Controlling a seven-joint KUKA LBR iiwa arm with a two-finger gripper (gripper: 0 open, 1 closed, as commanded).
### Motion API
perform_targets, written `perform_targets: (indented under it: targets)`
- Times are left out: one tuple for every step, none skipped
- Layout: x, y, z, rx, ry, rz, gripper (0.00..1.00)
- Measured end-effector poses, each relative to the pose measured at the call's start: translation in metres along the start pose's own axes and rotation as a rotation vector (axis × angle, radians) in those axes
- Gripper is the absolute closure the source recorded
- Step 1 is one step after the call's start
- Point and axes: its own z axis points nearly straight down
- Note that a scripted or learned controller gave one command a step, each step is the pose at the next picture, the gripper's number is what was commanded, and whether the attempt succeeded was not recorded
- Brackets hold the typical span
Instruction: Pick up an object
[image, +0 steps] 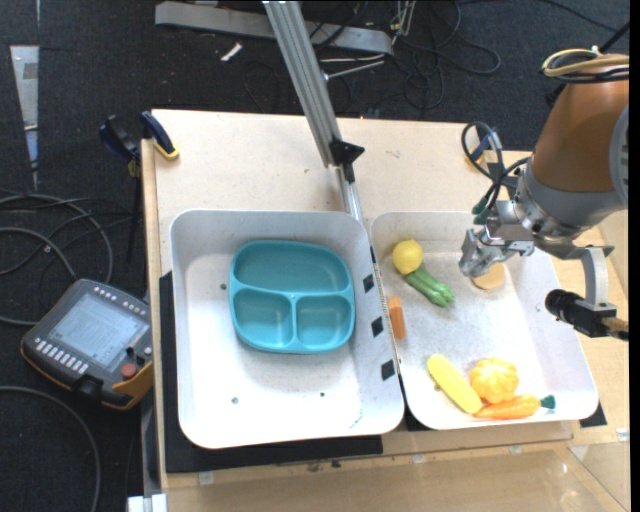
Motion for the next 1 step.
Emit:
perform_targets:
  targets:
    - [0.0528,0.0120,-0.0025,0.003,0.002,-0.005,1.00]
